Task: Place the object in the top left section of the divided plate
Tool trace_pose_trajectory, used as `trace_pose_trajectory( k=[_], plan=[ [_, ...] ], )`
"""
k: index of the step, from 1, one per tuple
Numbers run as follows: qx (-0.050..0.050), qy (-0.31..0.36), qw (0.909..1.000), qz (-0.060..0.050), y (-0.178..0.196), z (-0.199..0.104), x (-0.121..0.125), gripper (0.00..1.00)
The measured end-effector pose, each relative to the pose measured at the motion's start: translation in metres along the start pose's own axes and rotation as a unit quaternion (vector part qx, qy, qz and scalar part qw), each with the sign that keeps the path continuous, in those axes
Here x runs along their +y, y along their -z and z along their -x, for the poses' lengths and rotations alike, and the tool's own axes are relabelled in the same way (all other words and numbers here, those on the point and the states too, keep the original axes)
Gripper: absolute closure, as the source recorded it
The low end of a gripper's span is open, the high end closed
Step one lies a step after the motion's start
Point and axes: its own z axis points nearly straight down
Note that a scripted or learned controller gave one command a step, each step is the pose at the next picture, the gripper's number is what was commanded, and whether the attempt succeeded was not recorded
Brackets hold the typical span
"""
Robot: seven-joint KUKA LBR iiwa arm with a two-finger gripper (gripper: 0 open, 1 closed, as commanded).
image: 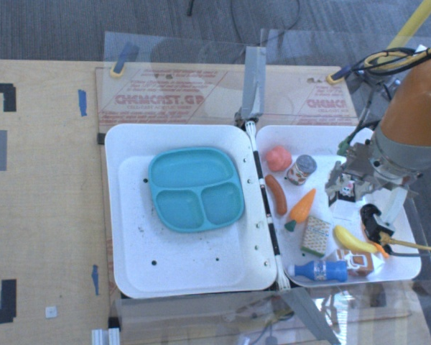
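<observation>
Blue bottle (321, 270) lies along the right bin's (409, 264) near edge, with banana (354, 240), carrot (302, 206) and sausage (276, 193) beyond. Left of that bin, the divided plate (196, 188) holds nothing: task unstarted. Above the bin's right side hangs the gripper (343, 187); its opening I cannot tell.

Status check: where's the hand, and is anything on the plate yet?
Hand over right bin, grip unclear. Divided plate in left bin, nothing in its sections. Carrot, sausage, banana lie in right bin.
</observation>
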Motion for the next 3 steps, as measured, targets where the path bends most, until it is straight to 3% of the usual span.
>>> trace_pose_trajectory(
  k=[1, 2, 3],
  plan=[
    [0.000, 0.115, 0.9934, 0.000, -0.011, -0.065, 0.039, 1.00],
    [0.000, 0.032, 0.9995, -0.001, -0.012, -0.142, -0.004, 1.00],
    [0.000, 0.162, 0.9868, 0.000, -0.013, -0.205, -0.014, 1.00]
  ],
)
